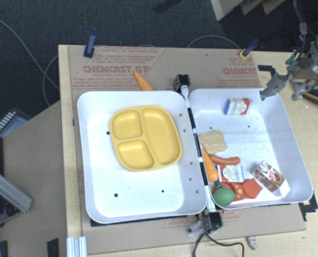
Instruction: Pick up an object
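Spanning most of the bench, two shallow white bins sit side by side on a sheet of printed cardboard, which looks to be there as a base that keeps them level and in a known spot. The left bin carries a yellow divided plate, lying flat near its middle with all three compartments bare. The right bin holds the loose things any one of which would serve for the pick, and most of them have gathered at its near left corner, probably because the floor slopes that way or they were tipped in there.

By size: a brown and white carton lies tilted near the front right; a small blue, white and red box lies apart at the back; a slice of toast lies by the left wall; a sausage lies just in front of the toast; a carrot runs along the left wall; a red packet and a red block lie in the crowd; a green ball sits in the corner, touching its neighbours.

An orange carrot-like piece lies outside the bins on the cardboard.

The gripper hangs at the back right corner of the right bin, above the rim and well apart from every item. Its two fingers appear spread, though the view there is cluttered, and nothing lies between them. Judging by that, no pick has begun.
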`<action>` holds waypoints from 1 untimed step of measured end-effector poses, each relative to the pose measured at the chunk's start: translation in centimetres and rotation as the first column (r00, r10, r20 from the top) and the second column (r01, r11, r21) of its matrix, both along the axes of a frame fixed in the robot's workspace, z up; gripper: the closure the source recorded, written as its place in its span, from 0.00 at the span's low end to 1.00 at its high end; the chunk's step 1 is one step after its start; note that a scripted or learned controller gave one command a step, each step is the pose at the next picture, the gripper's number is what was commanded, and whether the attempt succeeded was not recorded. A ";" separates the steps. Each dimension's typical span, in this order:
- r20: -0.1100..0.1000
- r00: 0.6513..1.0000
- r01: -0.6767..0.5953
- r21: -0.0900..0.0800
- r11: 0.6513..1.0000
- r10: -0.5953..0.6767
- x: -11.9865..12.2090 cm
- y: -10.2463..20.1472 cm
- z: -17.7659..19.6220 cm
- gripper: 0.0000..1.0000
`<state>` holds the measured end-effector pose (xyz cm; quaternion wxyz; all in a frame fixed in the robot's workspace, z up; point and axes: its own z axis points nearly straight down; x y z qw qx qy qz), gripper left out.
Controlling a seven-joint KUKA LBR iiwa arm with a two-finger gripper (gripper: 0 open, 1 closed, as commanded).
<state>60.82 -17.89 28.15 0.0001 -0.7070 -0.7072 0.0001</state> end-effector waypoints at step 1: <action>-0.002 1.000 -0.001 0.001 1.000 0.001 5.8 -0.6 -8.5 0.00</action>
